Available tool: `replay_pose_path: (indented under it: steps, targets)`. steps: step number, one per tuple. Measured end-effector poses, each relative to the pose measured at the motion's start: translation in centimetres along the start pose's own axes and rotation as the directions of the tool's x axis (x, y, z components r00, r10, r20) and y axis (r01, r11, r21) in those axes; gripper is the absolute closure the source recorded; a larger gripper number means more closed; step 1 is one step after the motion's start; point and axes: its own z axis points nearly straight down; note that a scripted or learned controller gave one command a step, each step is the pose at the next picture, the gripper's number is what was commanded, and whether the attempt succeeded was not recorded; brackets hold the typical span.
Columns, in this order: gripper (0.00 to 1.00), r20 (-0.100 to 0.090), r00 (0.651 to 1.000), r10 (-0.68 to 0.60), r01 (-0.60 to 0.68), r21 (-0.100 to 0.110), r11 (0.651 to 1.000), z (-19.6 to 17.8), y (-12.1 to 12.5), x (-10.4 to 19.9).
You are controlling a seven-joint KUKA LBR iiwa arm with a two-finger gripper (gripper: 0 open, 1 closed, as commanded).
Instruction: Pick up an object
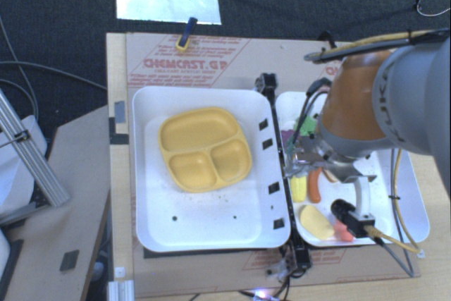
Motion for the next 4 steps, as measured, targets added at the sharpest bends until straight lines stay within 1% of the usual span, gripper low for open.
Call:
replay_pose_path:
  steps: [1, 2, 3, 4]
  targets:
    - [1.00, -0.004, 1.000, -0.011, 0.011, -0.005, 1.000, -2.2, -2.2, 14.1]
    - [1.00, 0.008, 1.000, 0.015, -0.015, -0.010, 1.000, -2.8, 4.6, 3.7]
    - [1.00, 0.003, 1.000, 0.001, -0.001, -0.009, 1.000, 0.0, 11.4, 5.8]
    - [1.00, -0.001, 1.000, -0.004, 0.004, -0.001, 1.000, 3.8, 9.7, 14.6]
